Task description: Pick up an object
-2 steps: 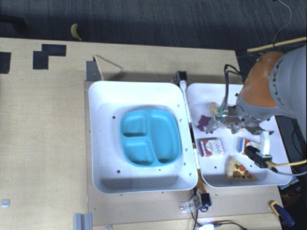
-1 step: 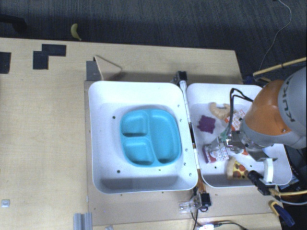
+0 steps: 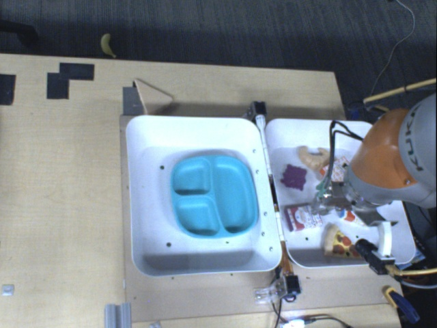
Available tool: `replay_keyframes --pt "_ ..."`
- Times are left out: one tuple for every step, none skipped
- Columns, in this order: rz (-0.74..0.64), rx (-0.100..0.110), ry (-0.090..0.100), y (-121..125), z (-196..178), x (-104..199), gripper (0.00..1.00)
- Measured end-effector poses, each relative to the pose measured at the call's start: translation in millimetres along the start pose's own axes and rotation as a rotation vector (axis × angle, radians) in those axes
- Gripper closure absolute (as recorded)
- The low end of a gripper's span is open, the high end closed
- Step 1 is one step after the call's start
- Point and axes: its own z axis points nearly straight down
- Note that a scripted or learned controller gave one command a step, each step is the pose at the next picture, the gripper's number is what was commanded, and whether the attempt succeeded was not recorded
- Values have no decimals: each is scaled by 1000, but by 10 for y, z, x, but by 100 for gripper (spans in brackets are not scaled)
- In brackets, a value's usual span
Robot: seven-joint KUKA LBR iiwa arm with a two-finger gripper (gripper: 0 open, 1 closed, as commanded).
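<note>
Broadly, by size: tabletop (image 3: 61,203), pale wood, bearing two white bins side by side.

Left bin (image 3: 147,183): holds one blue divided tray (image 3: 213,195), three compartments, lying flat near the middle.

Right bin (image 3: 283,132): holds the small goods, and my arm (image 3: 386,159) (grey, orange band) reaches over it from the right.

My claw (image 3: 326,198): low over the middle of the right bin, above a red-and-white packet (image 3: 295,217). Whether it is spread or closed I cannot tell from above, and nothing is visibly held in it.

Candidates, larger to smaller:
- Red-and-white packet, flat, likely light and slippery; best pinched across a raised edge.
- Pizza-slice toy (image 3: 339,241), near the bin's front wall; probably stiff, light plastic, so take it across the narrow width.
- Tan piece (image 3: 313,157), towards the back; curved, shape unclear.
- Purple block (image 3: 294,177), just left of the claw, well apart from the walls; probably soft or rubbery, so squeeze opposite sides.
</note>
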Motion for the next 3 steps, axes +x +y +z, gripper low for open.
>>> replay_keyframes --pt "0 0 0 -2 2 -2 0" --pt "-3 -2 3 19 -109 13 100" --pt "-2 -2 3 18 -107 13 0"
